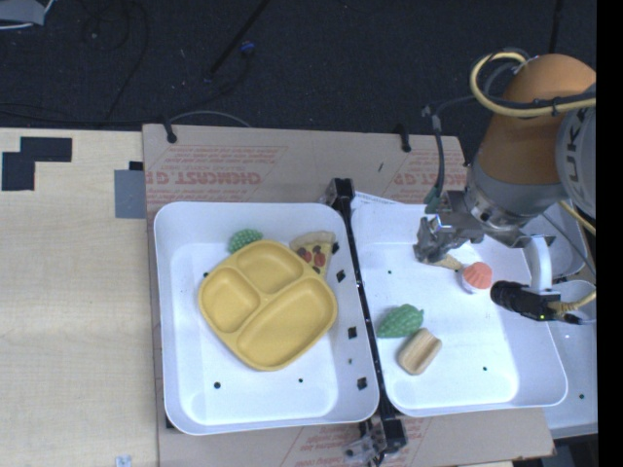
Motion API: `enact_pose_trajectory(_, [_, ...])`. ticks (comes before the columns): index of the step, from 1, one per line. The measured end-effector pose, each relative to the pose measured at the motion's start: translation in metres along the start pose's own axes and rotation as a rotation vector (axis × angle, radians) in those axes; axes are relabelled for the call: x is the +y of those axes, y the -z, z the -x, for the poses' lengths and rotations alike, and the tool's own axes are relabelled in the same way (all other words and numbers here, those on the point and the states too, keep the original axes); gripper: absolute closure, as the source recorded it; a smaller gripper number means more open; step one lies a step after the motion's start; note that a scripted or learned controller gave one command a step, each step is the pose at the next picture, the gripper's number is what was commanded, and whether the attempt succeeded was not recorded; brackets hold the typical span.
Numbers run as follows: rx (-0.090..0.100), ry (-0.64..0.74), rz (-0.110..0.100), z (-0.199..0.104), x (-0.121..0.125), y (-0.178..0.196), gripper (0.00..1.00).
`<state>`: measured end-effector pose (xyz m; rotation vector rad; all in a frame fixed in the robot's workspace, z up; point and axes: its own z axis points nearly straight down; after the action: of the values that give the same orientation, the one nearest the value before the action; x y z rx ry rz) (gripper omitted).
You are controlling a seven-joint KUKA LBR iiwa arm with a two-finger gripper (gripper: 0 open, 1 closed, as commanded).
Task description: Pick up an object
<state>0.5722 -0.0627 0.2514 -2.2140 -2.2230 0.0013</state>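
My gripper point(433, 246) hangs over the upper middle of the right bin point(526, 382). Right beside its fingertips lies a toy with a tan stick and a salmon-pink head point(475, 276); the stick end reaches to the fingers, but I cannot tell whether they close on it. Lower in the same bin lie a green leafy toy point(400, 320) and a tan bread-like piece point(419, 351). In the left bin point(185, 387) sit a yellow divided plate point(268, 303), a green toy point(245, 238) and a pizza slice toy point(314, 250).
A black divider point(352, 290) separates the two bins. Cardboard point(282, 168) lies under both bins. The wooden bench top point(68, 309) stretches to the left.
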Motion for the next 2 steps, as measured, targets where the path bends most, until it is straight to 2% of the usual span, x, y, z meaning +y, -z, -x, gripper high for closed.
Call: enact_pose_trajectory(2, [0.0,0.001,-0.002,-0.106,-0.029,0.004,1.0])
